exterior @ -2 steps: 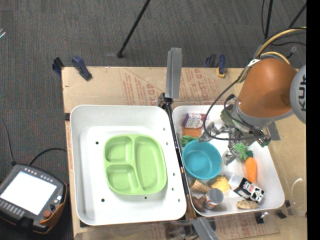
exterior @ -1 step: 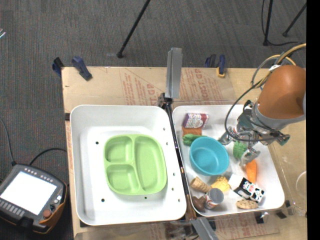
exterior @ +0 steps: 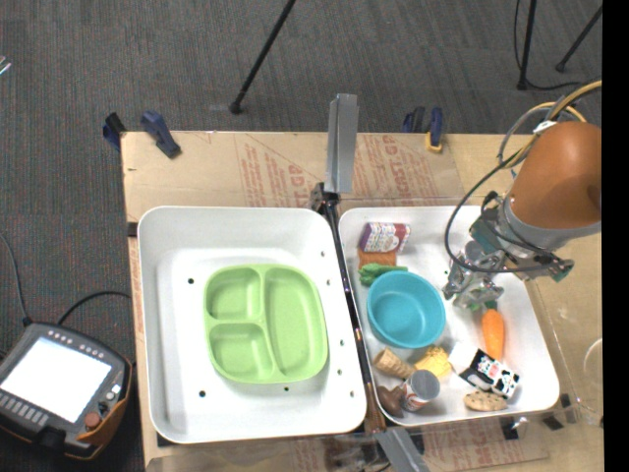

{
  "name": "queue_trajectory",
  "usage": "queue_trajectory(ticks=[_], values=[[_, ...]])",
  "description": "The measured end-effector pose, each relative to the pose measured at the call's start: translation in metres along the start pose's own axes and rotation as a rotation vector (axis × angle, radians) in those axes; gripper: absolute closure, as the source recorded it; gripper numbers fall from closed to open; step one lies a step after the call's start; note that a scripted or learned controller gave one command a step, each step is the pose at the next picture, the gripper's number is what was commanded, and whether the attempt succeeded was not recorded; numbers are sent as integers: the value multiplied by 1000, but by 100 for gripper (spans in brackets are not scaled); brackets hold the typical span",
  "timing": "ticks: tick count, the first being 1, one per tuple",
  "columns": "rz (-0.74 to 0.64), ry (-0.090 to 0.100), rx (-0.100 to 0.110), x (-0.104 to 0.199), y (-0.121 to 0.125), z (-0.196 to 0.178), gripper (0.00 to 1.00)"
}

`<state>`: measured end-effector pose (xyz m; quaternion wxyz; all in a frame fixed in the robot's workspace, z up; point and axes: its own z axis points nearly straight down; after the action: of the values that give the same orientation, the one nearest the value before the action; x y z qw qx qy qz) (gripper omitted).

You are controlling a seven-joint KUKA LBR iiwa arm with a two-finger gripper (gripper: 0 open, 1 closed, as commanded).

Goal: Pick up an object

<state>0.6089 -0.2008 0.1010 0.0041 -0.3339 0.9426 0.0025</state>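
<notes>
A cookie and a black-and-white toy are being crowded against the front rim of the right bin. The carrot is lying just beyond them, near the right wall. The hand is being held just above the carrot's top, beside the blue bowl; whether it is released or clenched cannot be told. Open floor is being left around the green tray in the left bin.

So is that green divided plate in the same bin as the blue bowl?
No, the green plate lies alone in the left bin, while the blue bowl sits in the right bin.
</notes>
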Motion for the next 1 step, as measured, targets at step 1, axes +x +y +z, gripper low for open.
queue_trajectory(ticks=[1], values=[[185,3,3,-21,-32,12,100]])
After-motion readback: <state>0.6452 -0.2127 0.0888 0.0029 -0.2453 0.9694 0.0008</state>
